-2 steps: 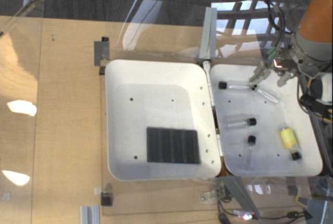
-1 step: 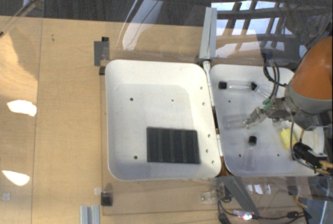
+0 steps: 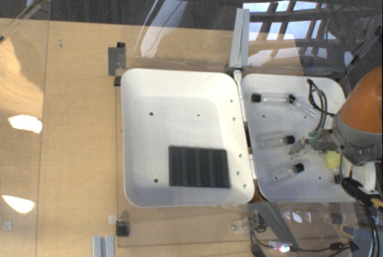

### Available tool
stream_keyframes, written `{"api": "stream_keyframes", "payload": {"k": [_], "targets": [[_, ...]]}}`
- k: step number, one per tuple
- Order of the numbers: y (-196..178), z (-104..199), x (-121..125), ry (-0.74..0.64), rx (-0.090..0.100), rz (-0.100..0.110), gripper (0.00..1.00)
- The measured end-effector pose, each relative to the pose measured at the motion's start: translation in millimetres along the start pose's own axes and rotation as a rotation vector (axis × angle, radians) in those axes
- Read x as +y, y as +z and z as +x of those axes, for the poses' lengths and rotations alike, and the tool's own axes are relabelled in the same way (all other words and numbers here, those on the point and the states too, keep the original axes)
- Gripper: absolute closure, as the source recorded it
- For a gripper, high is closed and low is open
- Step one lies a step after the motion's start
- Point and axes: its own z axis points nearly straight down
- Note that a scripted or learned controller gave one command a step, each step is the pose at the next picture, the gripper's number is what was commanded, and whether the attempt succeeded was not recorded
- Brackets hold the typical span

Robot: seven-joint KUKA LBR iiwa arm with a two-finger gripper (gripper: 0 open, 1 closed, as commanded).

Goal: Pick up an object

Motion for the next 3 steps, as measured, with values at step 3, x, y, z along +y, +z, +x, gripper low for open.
{"api": "stream_keyframes", "payload": {"k": [3], "targets": [[-61,-12,-21,-0.930,0.004,0.005,0.00]]}}
